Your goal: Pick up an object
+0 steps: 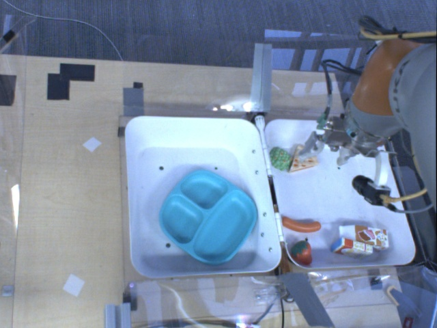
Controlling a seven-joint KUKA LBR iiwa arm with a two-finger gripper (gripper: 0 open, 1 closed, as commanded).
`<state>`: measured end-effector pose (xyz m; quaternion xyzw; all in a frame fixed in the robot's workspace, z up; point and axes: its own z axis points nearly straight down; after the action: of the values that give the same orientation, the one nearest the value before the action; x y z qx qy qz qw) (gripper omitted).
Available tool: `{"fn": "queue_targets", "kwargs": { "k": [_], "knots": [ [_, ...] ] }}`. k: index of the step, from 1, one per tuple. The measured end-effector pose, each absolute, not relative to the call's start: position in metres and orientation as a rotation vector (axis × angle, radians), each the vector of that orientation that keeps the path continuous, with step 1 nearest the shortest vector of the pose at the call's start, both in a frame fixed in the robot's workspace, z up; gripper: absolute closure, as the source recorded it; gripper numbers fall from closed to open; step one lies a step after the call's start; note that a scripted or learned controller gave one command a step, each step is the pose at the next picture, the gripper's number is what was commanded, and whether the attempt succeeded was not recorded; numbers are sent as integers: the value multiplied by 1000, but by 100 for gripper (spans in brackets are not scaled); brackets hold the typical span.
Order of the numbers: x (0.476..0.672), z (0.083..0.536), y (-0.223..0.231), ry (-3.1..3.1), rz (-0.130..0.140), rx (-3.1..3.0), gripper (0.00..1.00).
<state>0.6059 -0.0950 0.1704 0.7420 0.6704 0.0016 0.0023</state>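
The gripper (326, 147) hangs over the right bin (403, 248) — fingers spread, nothing between them — beside a pizza slice (303, 160) half-hiding a green toy (279, 158).

No legible text, brand or number anywhere, small carton (361, 240) near the front right corner of the right bin (403, 251) bears red and white printing too blurred to read, black square markings (70, 79) on the table's far left edge form no readable sign

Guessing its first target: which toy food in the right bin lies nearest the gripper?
The pizza slice, beside the green toy at the bin's far end; the gripper hangs just right of it, while the others lie along the near edge.
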Motion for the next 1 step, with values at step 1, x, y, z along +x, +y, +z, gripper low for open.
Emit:
{"fn": "queue_targets", "kwargs": {
  "k": [1],
  "knots": [
    [626, 97, -93, 2220, 14, 2205, 0]
  ]
}}
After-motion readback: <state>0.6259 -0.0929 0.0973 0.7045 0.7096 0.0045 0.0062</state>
